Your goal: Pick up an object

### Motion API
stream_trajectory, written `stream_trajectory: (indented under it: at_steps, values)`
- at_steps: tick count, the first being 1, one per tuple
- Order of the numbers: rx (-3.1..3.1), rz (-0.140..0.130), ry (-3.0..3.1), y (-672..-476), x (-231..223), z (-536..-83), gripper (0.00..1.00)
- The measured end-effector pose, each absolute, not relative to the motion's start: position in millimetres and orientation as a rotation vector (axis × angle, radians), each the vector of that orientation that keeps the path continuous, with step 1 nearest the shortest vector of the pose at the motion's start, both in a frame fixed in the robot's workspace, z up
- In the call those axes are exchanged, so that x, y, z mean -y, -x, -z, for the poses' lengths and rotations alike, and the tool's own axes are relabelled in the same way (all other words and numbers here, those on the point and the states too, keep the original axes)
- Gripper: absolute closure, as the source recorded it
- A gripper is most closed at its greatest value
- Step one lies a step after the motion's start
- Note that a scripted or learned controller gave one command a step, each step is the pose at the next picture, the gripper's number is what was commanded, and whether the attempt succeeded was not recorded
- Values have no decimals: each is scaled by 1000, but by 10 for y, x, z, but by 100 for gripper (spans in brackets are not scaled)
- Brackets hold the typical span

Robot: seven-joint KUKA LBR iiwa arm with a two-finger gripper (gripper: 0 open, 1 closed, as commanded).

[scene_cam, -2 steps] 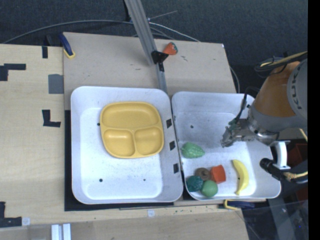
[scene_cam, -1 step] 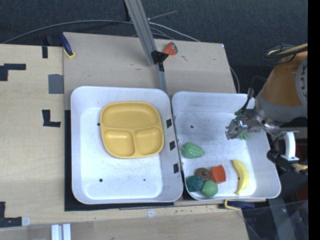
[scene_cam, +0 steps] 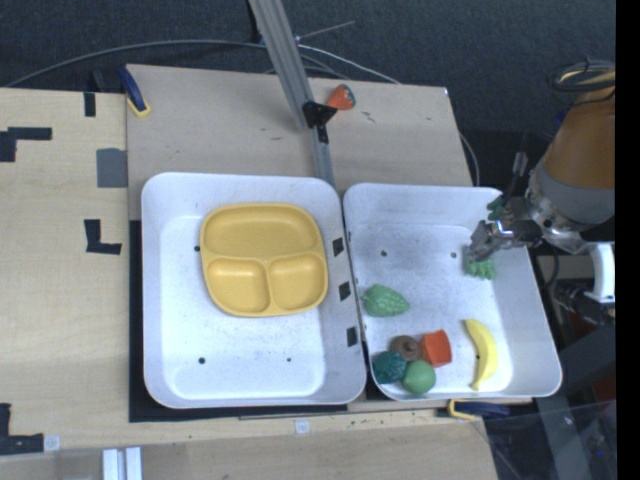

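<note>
wooden bench (scene_cam: 230, 118), dark carpet floor (scene_cam: 120, 8)

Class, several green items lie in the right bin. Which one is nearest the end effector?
The green piece by the right bin's far right wall, just below the end effector. The other green items lie farther down the bin.

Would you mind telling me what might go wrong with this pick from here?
The gripper sits by the small green leafy toy, close to the right white bin's far wall, so the fingers might scrape the wall. The toy is small and irregular, so it may slip out.
</note>
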State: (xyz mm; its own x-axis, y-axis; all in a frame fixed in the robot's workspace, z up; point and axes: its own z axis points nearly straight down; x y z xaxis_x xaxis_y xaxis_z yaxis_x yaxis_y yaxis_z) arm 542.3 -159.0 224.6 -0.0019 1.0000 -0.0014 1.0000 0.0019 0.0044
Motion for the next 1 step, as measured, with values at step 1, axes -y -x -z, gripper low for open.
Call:
stream_trajectory:
  at_steps: [1]
  values:
    - [-2229, 0, -2216, -5569, 1107, -2145, 100]
